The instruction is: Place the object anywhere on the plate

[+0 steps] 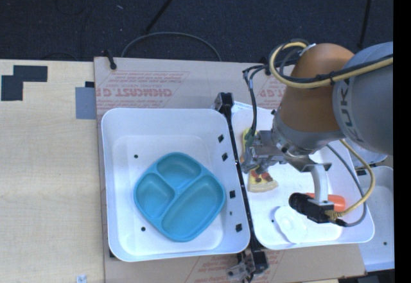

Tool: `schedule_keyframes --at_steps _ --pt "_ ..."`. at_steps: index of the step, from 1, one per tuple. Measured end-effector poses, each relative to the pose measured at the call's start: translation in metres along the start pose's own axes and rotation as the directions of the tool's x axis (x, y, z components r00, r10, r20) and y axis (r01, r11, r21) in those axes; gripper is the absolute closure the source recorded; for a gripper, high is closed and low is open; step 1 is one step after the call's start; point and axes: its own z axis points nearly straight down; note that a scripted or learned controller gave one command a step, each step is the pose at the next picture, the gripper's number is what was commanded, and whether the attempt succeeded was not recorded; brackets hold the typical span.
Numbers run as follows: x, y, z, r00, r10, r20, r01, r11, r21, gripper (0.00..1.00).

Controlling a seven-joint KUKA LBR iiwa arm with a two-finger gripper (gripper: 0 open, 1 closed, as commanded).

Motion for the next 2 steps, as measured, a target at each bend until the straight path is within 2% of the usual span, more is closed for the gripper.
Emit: schedule_keyframes --at_steps 1,2 --pt "0.057 -0.005 0.006 1.0 0.0 0.001 0.0 1.0 0.001 1.0" --pt "0.11 -0.024 0.014 1.0 0.001 0.002 -0.001 1.0 0.002 1.0"
